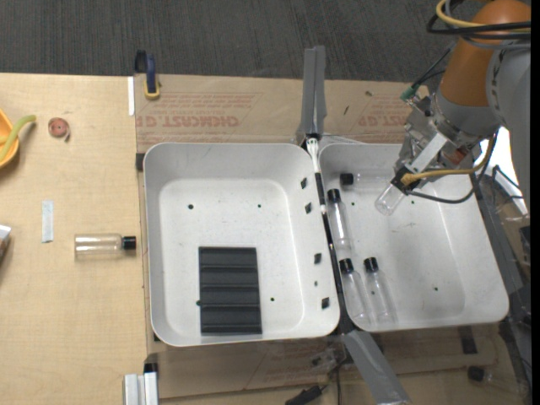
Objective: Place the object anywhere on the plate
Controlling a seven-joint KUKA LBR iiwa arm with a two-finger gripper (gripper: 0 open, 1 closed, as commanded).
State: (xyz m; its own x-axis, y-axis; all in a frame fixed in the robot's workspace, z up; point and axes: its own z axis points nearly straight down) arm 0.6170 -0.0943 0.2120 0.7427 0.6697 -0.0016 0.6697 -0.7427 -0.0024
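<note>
The plate is a black ribbed slab [228, 290] lying flat in the near part of the left bin [169, 175]. My gripper [407, 177] hangs over the far part of the right bin [472, 260], well to the right of the plate. Its fingers are shut on the capped end of a clear vial [386, 200], which slants down and to the left from the fingertips. Several more clear vials with black caps lie in the right bin: one at the far left [336, 213], one behind it [354, 178] and two side by side near the front [363, 289].
Another clear vial [99, 244] lies on the wooden bench left of the bins. Near it are a white strip [47, 222], a red disc [57, 126] and a yellow object [8, 137]. A grey divider [314, 91] rises between the bins.
</note>
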